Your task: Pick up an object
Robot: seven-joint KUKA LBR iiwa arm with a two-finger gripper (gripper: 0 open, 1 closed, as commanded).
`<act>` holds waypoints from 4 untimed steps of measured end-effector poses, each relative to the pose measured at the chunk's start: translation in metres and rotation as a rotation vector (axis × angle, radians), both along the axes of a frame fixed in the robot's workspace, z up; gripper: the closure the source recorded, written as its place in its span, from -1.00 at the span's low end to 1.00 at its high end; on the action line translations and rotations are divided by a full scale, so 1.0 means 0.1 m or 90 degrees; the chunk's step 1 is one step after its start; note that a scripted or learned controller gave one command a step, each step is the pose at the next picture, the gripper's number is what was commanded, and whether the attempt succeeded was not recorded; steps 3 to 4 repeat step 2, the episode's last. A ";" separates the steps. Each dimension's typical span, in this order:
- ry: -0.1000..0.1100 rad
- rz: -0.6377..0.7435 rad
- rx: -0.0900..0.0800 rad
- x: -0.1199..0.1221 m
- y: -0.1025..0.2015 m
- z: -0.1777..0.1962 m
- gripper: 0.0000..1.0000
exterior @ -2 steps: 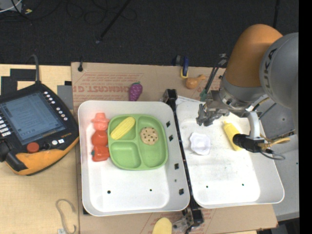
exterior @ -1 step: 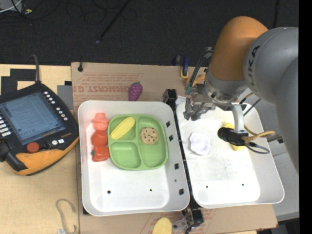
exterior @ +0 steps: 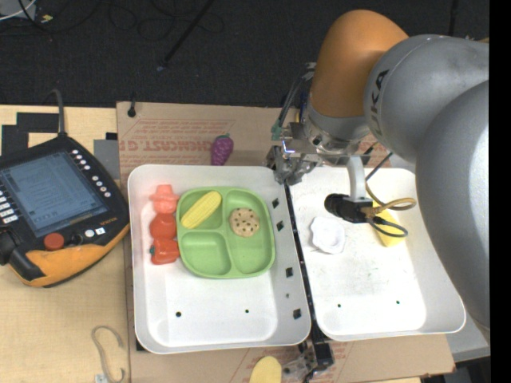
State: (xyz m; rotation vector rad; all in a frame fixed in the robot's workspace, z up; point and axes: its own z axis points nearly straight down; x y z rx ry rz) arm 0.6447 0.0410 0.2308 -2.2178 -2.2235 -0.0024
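The gripper [exterior: 289, 168] hangs above the far end of the seam between the bins; the left bin [exterior: 207, 313] holds a green plate [exterior: 215, 258] bearing corn [exterior: 199, 208] and a cookie [exterior: 244, 222], a red figure [exterior: 163, 231] just beside it. A white lump [exterior: 326, 235] lies in the right bin [exterior: 383, 298].

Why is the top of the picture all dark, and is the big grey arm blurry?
Camera view: the space behind the bench is unlit and black; the white bins are bright with faint shadows; the grey arm looks huge and slightly soft, probably near the lens; the green tray looks sharp; the tool is dim, hard to make out.
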 end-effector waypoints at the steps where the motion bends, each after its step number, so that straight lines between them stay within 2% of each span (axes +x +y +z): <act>1: 0.002 -0.002 -0.001 0.01 0.12 -0.09 1.00; 2: 0.003 -0.002 -0.002 -0.08 0.10 -0.14 1.00; 4: 0.003 -0.002 -0.002 -0.08 0.10 -0.14 1.00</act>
